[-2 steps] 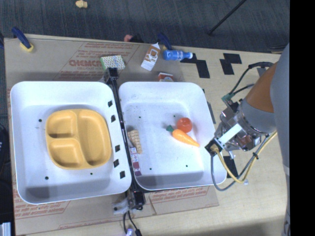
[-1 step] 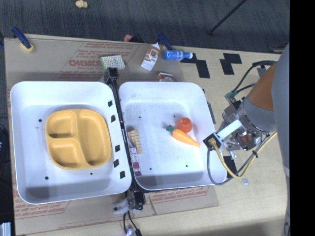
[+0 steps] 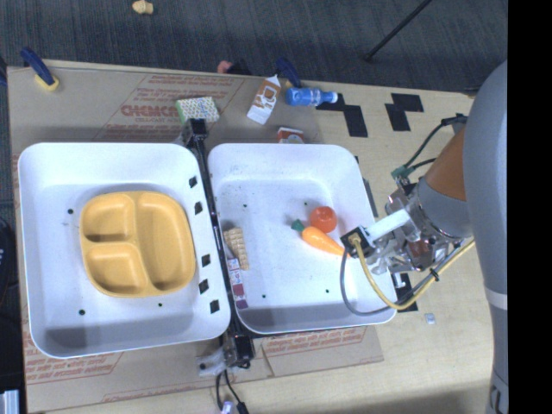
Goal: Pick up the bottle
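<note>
Jaws sat at the end of the grey arm (image 3: pixel 483 171), over the right edge of the right bin (image 3: pixel 285 304), towards its near right corner. Wrist hardware hid them, so released or clenched could not be told, and nothing was seen between them. Closest object: an orange carrot (image 3: pixel 322 241) lying flat on the bin floor just inside that right edge, green top pointing towards the bin's centre. A round orange-red fruit (image 3: pixel 323 217) touched or nearly touched the carrot on its far side. A tan ridged wafer-like piece (image 3: pixel 235 247) lay against the same bin's left wall, well apart from the carrot. The left bin (image 3: pixel 52 179) carried a yellow divided plate (image 3: pixel 138 241) with three compartments, roughly centred on the floor. The bottle (image 3: pixel 308 97), blue with a pale cap end, lay on its side on the worktop (image 3: pixel 431 352), outside both bins, beyond the right bin's far edge and close to the worktop's far edge, well apart from the jaws. Just left of the bottle a small white-and-brown carton (image 3: pixel 264 101) lay tilted. A second small carton (image 3: pixel 290 134) sat against the right bin's far rim. A green-patterned packet (image 3: pixel 197 108) lay beyond the gap between the bins. A blue clamp (image 3: pixel 38 68) gripped the worktop's far left corner.
</note>
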Tool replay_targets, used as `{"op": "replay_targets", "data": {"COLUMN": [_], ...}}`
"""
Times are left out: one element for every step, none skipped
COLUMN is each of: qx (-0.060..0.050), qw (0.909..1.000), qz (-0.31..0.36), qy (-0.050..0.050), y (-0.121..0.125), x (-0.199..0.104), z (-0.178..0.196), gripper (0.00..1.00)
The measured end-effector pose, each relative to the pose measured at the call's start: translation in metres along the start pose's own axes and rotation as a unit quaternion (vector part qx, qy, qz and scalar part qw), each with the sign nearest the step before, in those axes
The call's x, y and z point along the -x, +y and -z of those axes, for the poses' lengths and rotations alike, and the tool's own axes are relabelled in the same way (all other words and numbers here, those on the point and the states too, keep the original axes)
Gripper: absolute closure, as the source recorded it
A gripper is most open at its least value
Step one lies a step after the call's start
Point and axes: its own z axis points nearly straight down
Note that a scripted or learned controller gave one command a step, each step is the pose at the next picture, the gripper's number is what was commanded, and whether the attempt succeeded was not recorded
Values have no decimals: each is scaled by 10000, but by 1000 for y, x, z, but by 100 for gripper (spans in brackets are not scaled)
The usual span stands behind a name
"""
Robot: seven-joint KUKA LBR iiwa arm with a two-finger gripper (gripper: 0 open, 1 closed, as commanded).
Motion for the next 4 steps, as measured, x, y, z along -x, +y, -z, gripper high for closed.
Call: {"op": "replay_targets", "data": {"qx": [11, 15, 21, 3], "qw": [10000, 9997, 9988, 10000], "qz": [-20, 252, 488, -17], "qy": [11, 13, 16, 1], "y": [0, 0, 0, 0], "x": [0, 0, -1, 0], "z": [12, 38, 55, 33], "gripper": [100, 100, 100, 100]}}
